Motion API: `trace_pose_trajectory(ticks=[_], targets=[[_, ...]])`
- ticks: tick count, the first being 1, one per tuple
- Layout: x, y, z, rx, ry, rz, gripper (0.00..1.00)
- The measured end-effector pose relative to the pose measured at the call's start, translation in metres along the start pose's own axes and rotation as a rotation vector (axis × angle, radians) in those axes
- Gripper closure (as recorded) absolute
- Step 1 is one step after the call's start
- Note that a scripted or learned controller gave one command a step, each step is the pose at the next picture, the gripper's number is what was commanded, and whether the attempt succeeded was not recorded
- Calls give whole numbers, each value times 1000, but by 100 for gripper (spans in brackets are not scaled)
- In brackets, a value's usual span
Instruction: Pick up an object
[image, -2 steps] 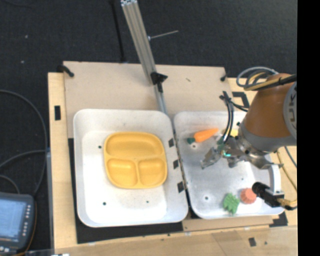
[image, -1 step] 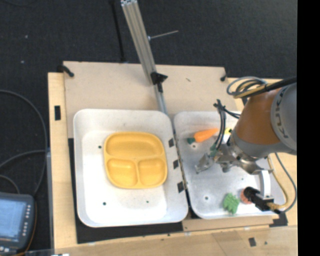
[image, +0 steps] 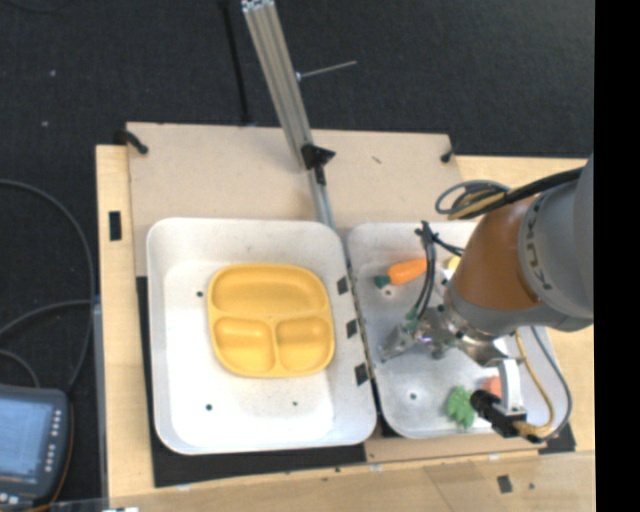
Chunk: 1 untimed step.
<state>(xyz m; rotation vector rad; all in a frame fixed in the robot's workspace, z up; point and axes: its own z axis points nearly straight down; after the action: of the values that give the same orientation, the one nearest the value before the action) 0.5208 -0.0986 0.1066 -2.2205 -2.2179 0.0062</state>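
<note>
A: Why is the arm (image: 520, 265) hung over the right bin (image: 400, 400)?

B: The loose pieces lie there, so I judge it's lining up a pick. Its gripper (image: 425, 338) sits low near the bin's middle; whether the jaws are released or clenched, I cannot tell.

A: How many pieces?

B: Three I can count: one orange carrot (image: 406, 271) at eleven o'clock of the gripper, one green toy (image: 460, 406) at five, one small red piece (image: 493, 385) beside it. The left bin (image: 180, 400) holds one yellow tray (image: 270, 319).

place: robot lab | signs: aluminium camera mast (image: 285, 85), cables on dark floor, handheld controller (image: 30, 445)
</note>
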Motion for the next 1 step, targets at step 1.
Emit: trace_pose_trajectory(ticks=[1], targets=[[-1,3,-14,-9,1,6,100]])
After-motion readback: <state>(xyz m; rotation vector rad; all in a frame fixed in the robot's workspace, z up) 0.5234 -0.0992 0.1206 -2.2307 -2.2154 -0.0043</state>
